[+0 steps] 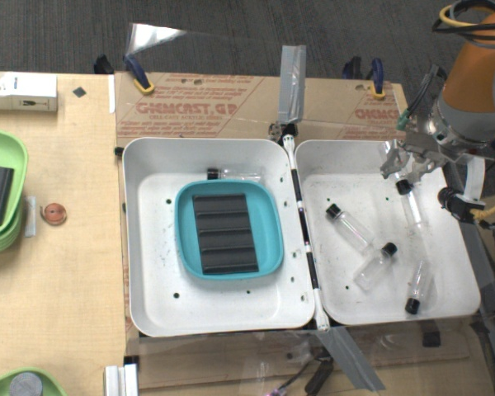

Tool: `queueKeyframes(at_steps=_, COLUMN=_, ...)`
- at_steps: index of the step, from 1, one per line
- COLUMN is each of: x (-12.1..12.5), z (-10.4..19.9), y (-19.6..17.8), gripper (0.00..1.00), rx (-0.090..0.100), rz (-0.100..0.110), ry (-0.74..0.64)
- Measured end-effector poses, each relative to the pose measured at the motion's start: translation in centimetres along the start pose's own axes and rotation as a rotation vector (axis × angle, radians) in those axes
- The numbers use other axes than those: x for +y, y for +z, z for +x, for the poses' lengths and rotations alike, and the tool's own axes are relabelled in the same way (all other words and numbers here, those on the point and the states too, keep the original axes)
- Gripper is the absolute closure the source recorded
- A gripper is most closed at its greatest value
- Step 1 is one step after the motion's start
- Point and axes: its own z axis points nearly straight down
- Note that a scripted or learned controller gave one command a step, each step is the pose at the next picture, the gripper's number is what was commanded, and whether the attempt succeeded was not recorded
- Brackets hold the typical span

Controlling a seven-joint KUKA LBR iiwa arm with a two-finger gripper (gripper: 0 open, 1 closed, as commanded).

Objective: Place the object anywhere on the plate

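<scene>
Bright, even overhead light; sharp.

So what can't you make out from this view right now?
- gripper: its fingers are too small and cluttered to tell open from shut, or whether they grip the vial beneath them.
- vial behind the teal plate: partly hidden by the plate's rim.
- green tray: cut off by the left edge.

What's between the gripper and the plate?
In the camera view: a capped vial in the right bin, then the divider, between gripper and plate.
</scene>
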Motion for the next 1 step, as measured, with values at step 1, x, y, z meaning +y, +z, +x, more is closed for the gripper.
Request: queueKeyframes(at_steps=1, x=-2.59, z=6.77, y=1.2, gripper=1.0, rx=0.001, rz=0.001, ry=-0.162)
